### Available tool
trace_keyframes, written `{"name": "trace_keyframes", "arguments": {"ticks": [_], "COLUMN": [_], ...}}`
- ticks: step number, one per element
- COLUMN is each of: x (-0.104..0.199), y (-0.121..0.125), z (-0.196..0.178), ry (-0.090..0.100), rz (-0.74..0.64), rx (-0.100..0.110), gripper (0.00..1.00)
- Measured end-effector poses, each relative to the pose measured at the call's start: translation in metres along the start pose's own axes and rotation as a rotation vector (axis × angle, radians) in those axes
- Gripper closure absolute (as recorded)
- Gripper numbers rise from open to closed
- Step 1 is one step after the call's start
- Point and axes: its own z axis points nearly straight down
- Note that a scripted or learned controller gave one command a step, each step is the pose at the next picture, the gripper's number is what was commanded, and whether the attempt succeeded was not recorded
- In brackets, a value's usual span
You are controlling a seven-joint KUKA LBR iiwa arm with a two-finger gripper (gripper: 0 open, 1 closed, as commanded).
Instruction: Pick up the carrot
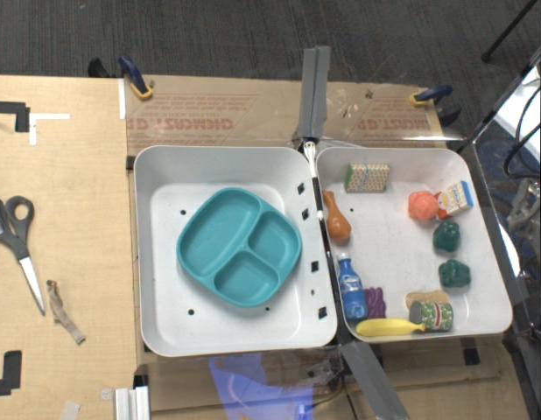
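Observation:
The carrot (335, 218) is a small orange tapered piece with its thin end pointing toward the back. It lies in the right bin (402, 256), close against that bin's left wall. Nothing covers it and nothing touches it from above. A blue bottle (350, 285) lies just in front of it along the same wall.
The right bin also holds a patterned box (368, 178), an orange-pink ball (422, 206), a small carton (456, 199), two dark green items (446, 236), purple grapes (375, 303), a banana (389, 326) and a can (431, 311). A teal divided plate (240, 246) lies in the left bin. Scissors (17, 234) rest on the bench at left.

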Motion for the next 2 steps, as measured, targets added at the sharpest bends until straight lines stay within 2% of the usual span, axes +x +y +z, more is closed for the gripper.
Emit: {"name": "trace_keyframes", "arguments": {"ticks": [1,2], "x": [0.016,0.016], "y": [0.014,0.014], "z": [0.041,0.015], "ry": [0.001,0.0], "rz": [-0.171,-0.479], "rx": [-0.002,-0.001], "gripper": [1.0,1.0]}}
